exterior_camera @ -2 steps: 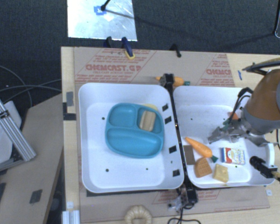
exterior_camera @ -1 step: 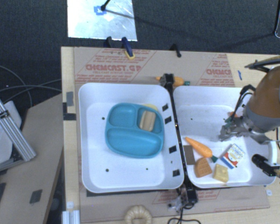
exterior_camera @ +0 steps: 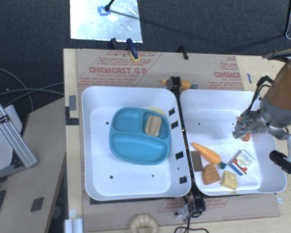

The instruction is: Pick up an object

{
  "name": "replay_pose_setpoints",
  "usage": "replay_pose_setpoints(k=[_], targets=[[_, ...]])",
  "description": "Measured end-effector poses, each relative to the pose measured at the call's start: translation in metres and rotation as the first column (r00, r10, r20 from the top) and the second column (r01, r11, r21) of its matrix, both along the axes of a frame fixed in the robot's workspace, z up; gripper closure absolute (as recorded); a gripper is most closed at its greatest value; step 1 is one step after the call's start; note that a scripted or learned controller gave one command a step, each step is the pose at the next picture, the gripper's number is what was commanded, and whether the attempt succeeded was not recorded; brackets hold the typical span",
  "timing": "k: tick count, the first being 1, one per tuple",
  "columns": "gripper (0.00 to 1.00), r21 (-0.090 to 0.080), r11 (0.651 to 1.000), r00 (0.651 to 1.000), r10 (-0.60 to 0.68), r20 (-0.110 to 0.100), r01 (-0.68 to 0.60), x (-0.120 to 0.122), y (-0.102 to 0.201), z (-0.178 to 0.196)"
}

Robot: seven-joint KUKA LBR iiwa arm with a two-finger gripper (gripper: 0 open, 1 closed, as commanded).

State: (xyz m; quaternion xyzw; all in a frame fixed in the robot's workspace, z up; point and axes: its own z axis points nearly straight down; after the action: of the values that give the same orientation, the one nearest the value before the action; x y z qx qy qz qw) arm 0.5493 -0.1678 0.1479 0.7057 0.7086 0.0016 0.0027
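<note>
My gripper (exterior_camera: 243, 129) hangs low over the right bin (exterior_camera: 218, 111), near its right side. A small red-orange thing (exterior_camera: 246, 137) peeks out just under the gripper's tip; whether it is gripped is unclear. An orange carrot (exterior_camera: 207, 153) lies in the bin's middle, to the gripper's lower left. Near the bin's front sit a brown bread piece (exterior_camera: 210, 174), a pale yellow cracker (exterior_camera: 229, 180) and a white packet with red and blue marks (exterior_camera: 242, 160).
The left bin (exterior_camera: 99, 178) holds a blue divided plate (exterior_camera: 136, 147) with a tan block (exterior_camera: 153, 125) in its upper right compartment. A black clip strip (exterior_camera: 180, 130) runs between the bins. The grey arm with its orange band (exterior_camera: 286, 93) enters from the right.
</note>
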Motion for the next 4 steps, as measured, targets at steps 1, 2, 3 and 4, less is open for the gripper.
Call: replay_pose_setpoints(k=[1, 2, 3, 4], targets=[[1.0, 0.0, 1.0, 1.0, 0.0, 0.0, 0.0, 0.003, 0.0, 0.044], [1.0, 0.0, 1.0, 1.0, 0.001, -0.001, -0.001, 0.004, 0.0, 0.079], [1.0, 0.004, 1.0, 1.0, 0.006, -0.005, -0.006, -0.001, 0.061, 0.072], [1.0, 0.004, 1.0, 1.0, 0.005, -0.006, -0.005, -0.005, 0.105, 0.068]])
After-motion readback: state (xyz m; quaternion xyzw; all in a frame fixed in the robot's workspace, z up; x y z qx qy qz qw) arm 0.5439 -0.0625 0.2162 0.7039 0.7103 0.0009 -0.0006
